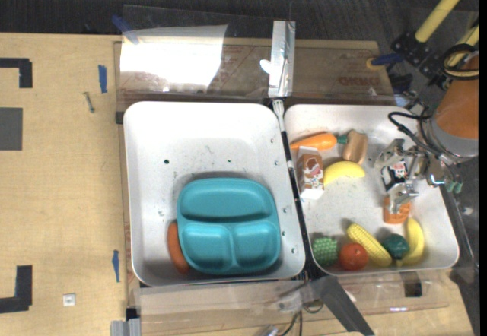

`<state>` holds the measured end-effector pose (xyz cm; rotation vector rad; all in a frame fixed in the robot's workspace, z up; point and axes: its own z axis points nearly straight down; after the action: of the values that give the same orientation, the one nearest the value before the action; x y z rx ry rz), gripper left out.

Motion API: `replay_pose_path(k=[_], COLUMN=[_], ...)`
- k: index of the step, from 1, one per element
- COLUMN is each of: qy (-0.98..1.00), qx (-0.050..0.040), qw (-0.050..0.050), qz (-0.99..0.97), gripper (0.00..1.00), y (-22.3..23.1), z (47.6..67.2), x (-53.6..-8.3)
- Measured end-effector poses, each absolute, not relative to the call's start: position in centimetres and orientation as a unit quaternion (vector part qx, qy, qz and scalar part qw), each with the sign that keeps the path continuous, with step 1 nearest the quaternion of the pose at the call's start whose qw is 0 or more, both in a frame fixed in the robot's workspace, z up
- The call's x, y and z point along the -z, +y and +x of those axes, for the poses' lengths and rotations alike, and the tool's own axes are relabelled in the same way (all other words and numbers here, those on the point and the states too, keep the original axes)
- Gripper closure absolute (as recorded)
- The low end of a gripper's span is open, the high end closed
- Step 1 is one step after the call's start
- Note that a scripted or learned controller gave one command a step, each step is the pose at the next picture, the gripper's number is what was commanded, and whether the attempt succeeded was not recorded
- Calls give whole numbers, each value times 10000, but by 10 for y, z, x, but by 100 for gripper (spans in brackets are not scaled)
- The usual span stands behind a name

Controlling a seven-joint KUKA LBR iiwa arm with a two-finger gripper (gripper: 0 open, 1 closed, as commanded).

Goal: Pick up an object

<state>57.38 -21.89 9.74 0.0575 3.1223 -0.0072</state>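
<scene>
Here, small plastic toy foods lie scattered in the right bin [449, 255]: a carrot [316, 141], a lemon [344, 172], a corn cob [368, 243], a tomato [352, 255], a curved banana [415, 240] and a small orange block [396, 209]. The metal gripper [403, 175] hangs just above that block, over the bin's right side; its state I cannot tell. The left bin [152, 137] holds a smooth teal divided tray [228, 224] on the tan worktop [53, 190].
</scene>
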Motion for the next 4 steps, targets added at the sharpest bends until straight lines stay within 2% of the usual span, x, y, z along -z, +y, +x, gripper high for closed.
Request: replay_pose_path(k=[1,2,3,4], qy=[9999,9998,9999,9999], qx=[12,27,22,15], qw=[36,85,73,72], qz=[-152,-164,-91,-99], gripper=[0,100,100,100], y=[-225,-224,-219,-195], z=[500,504,564,614], x=[-88,-98,-240,-333])
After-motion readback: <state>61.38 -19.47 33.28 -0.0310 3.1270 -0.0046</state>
